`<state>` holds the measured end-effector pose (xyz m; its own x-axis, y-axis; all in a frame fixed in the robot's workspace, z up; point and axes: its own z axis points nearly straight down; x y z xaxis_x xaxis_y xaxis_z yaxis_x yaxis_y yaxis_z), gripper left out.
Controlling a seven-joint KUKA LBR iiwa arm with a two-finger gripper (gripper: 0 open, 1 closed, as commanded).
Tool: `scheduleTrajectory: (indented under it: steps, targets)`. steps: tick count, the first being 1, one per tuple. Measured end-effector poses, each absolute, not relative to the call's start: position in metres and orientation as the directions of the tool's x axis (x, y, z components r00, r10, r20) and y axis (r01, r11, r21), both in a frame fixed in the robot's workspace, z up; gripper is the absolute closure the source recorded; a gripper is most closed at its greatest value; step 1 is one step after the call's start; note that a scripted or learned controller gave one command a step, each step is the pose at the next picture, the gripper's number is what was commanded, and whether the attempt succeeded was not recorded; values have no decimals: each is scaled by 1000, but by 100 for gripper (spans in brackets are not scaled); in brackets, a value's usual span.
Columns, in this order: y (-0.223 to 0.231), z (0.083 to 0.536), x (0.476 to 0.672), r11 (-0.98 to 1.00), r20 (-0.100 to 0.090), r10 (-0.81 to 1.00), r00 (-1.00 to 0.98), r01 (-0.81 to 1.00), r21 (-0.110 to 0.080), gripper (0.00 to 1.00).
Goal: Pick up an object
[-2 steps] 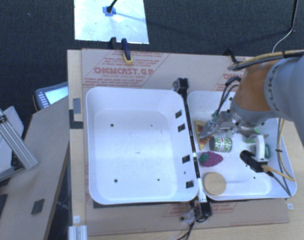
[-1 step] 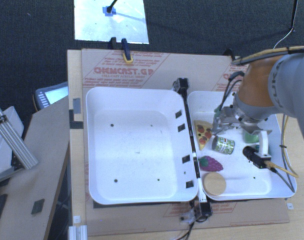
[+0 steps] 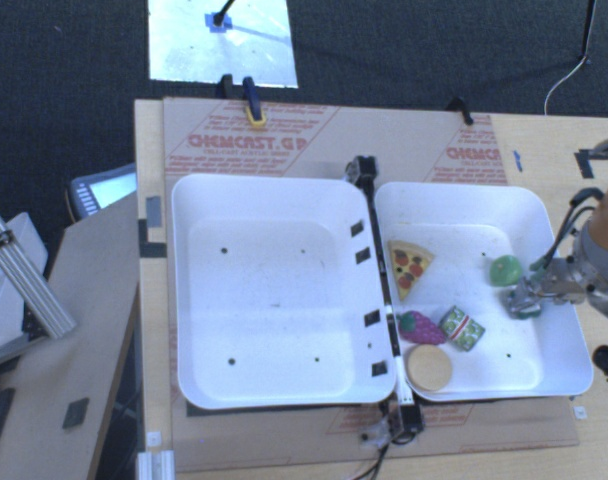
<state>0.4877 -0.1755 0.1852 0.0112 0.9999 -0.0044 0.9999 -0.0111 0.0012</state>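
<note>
Two white bins are sitting side by side | the right bin (image 3: 454, 200) is holding five toys: pizza slice (image 3: 410, 265), green ball (image 3: 504, 269), purple toy (image 3: 422, 327), green box (image 3: 462, 328), tan disc (image 3: 429, 367) | gripper (image 3: 525, 302) is hanging just right of the ball, over the bin floor; can't tell how far it's open or if it's gripping anything.
</note>
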Motion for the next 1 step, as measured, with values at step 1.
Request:
scheduleTrajectory:
  steps: [1]
  targets:
    - [-93,331,489,13,0,1000,-13,1000,18,100]
